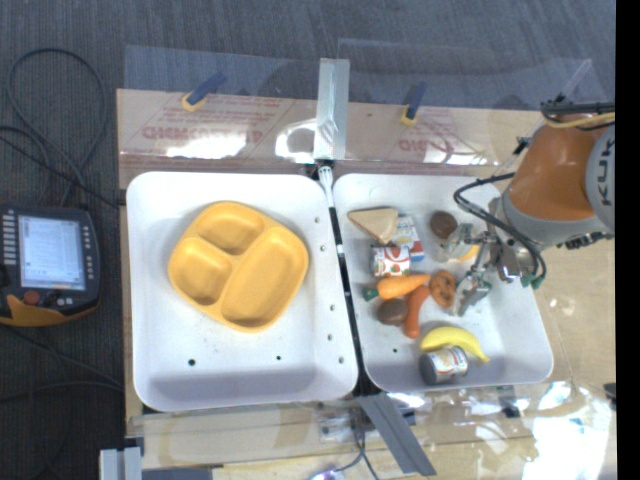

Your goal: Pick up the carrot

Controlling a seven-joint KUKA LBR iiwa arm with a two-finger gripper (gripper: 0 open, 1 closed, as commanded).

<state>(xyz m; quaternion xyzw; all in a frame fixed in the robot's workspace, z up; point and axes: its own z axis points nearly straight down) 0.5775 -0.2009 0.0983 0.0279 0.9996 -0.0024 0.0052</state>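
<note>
Two shallow white bins were seen side by side on the table (pixel 140 138). In the left bin (pixel 160 358), at the centre-left of the frame, a yellow divided plate (pixel 238 263) was found lying flat.

The carrot (pixel 403 287) was located in the right bin (pixel 520 348), near that bin's middle, lying roughly crosswise with its thicker end toward the right. It was pressed among other items: a small printed carton (pixel 392 259) just above it, a brown rounded item (pixel 392 311) just below its left end, and a round cookie-like piece (pixel 443 289) just to its right. A wedge-shaped sandwich piece (pixel 374 222) was seen toward the bin's upper left, and a banana (pixel 452 342) with a small can (pixel 443 366) beside it lay lower in the bin.

The arm (pixel 560 183) was seen entering from the right of the frame, with the jaws (pixel 478 286) lowered into the right bin, to the right of the cookie-like piece and apart from the carrot. How far the jaws were parted could not be told, and nothing could be made out between them.

At the far left of the frame a handheld control pendant (pixel 45 263) was seen on the floor.
</note>
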